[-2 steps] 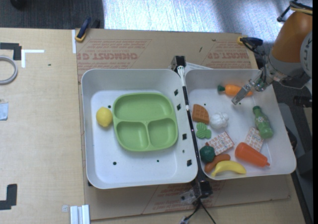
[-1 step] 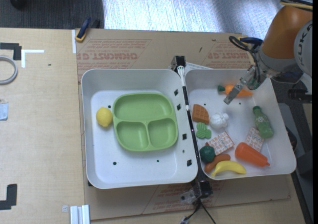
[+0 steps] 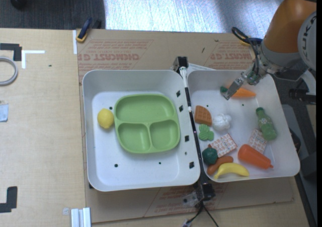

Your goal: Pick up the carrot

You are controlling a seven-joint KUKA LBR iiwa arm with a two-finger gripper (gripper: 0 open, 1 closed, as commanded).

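Observation:
The carrot (image 3: 246,92) is small and orange with a green top (image 3: 224,89). It lies crosswise near the far wall of the right bin (image 3: 287,135). My gripper (image 3: 236,88) reaches in from the upper right and sits right over the carrot's middle, covering part of it. The view does not settle whether the carrot is held or merely lies beneath the gripper.
The right bin also holds a waffle piece (image 3: 203,115), a white lump (image 3: 222,121), a green bottle (image 3: 265,123), two checkered packets (image 3: 223,144), a larger orange cone (image 3: 254,156) and a banana (image 3: 232,170). In the left bin are a green divided plate (image 3: 147,123) and a lemon (image 3: 105,118).

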